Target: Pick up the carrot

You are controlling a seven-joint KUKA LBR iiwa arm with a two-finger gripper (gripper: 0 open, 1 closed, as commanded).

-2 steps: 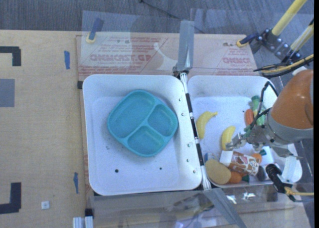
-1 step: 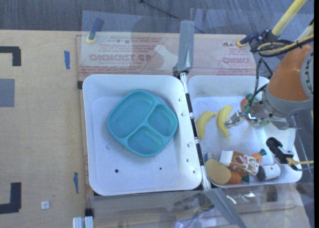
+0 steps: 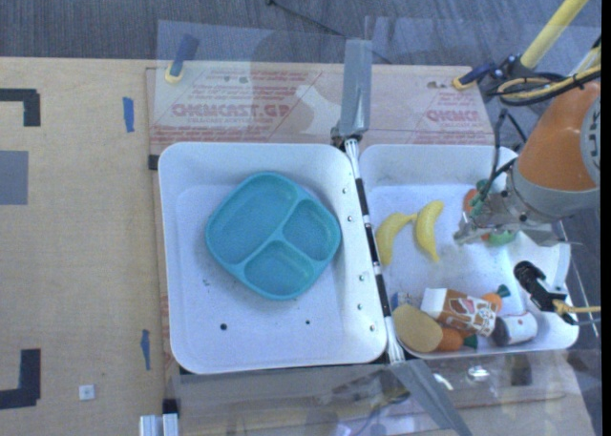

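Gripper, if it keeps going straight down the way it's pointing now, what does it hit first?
Probably the carrot: the gripper points down right beside its orange body and green top in the right bin. Depth is unclear, so it could meet the bin floor instead.

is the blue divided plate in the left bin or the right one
In the left bin. The blue plate lies flat on the floor of the left bin; the bananas lie in the right bin.

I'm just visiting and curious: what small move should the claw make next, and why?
Probably a small drop straight down. The claw sits low in the right bin, right beside an orange and green thing, likely the carrot. The bananas lie apart to its left, so they should not get in the way.
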